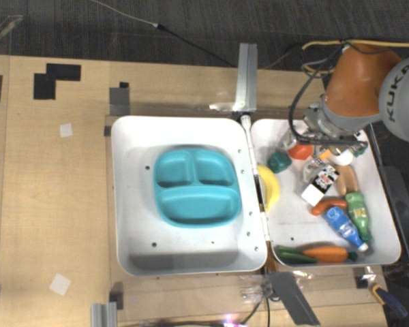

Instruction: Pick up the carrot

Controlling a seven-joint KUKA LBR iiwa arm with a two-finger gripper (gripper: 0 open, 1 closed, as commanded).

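Wooden counter [48, 203] carries two white bins. Left bin [133, 251] holds a teal tray [194, 186]. Right bin [388, 251] is crowded: a banana [271, 186] at its left wall, and the carrot [325, 254] along the near edge beside a blue bottle [344, 227]. Arm [358, 87] hides the tool, so its grip can't be told.

I'm seeing a turquoise tray [194, 195] in the white left bin [129, 203]. In the white right bin [388, 240]: orange carrot [325, 254] at the front edge, yellow banana [270, 184] on the left wall, blue bottle [343, 227], green bottle [358, 213]. Arm [361, 80] is grey with orange.
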